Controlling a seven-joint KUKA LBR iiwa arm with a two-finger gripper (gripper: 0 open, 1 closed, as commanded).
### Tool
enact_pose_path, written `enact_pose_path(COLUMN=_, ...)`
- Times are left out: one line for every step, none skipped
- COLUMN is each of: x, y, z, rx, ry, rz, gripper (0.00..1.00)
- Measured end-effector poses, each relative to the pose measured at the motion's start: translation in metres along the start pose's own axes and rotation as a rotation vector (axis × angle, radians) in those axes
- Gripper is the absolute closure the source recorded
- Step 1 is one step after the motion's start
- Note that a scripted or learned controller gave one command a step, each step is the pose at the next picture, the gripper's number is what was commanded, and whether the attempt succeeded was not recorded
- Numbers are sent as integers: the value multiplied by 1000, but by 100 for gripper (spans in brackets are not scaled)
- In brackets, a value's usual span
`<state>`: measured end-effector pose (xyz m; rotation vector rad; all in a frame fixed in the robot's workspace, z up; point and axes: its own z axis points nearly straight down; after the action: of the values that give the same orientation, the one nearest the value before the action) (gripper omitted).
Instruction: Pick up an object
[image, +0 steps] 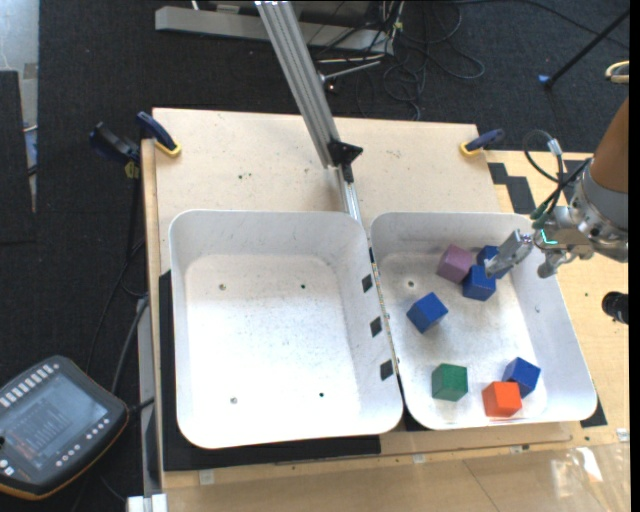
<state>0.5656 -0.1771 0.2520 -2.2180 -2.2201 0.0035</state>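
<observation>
A blue cube (479, 280) sits in the right bin (560, 340), touching a purple block (456, 263). The gripper (530, 255) hangs just beside it; whether its jaws are apart, I cannot tell. Four more cubes lie nearby: blue (427, 311), green (449, 381), orange (502, 398), blue (522, 374). The left bin (190, 300) is speckled white plastic on a pale wooden bench (260, 160) above dark carpet (80, 60).
</observation>
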Motion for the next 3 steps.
enact_pose_path(x=0, y=1, z=-2, rx=-4, ry=-1, rz=0, gripper=0)
enact_pose_path(x=5, y=10, z=50, rx=1, ry=0, rz=-2, gripper=0)
enact_pose_path(x=9, y=6, z=113, rx=2, ry=1, rz=1, gripper=0)
